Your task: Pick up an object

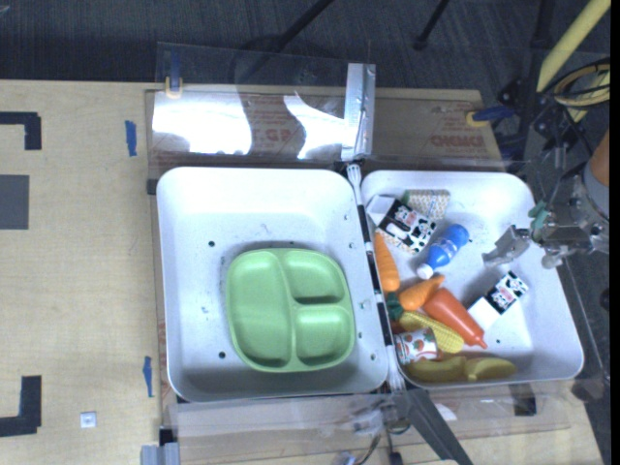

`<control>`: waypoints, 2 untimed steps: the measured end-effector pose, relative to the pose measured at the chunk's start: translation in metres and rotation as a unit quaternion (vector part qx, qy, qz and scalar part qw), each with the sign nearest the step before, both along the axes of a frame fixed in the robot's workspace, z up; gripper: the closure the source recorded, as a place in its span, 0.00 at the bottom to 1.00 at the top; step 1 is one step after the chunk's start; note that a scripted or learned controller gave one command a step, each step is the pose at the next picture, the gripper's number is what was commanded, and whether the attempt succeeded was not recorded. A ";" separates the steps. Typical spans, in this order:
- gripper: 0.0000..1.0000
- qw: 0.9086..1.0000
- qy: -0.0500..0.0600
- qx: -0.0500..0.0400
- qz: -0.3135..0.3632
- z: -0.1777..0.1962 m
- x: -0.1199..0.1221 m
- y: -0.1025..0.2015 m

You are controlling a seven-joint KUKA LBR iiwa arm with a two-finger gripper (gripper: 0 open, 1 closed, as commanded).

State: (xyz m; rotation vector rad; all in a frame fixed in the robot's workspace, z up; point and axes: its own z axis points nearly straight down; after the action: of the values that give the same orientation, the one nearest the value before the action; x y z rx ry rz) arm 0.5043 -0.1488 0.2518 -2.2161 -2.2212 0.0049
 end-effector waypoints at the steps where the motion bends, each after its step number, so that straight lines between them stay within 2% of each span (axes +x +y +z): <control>1: 0.00 0.997 0.001 0.001 0.083 -0.086 -0.020 -0.003; 2: 0.00 0.992 -0.001 0.001 0.128 -0.148 0.018 -0.037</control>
State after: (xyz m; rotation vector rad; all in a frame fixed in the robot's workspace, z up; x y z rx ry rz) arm 0.5219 -0.1861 0.1043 -1.9153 -2.4867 0.0014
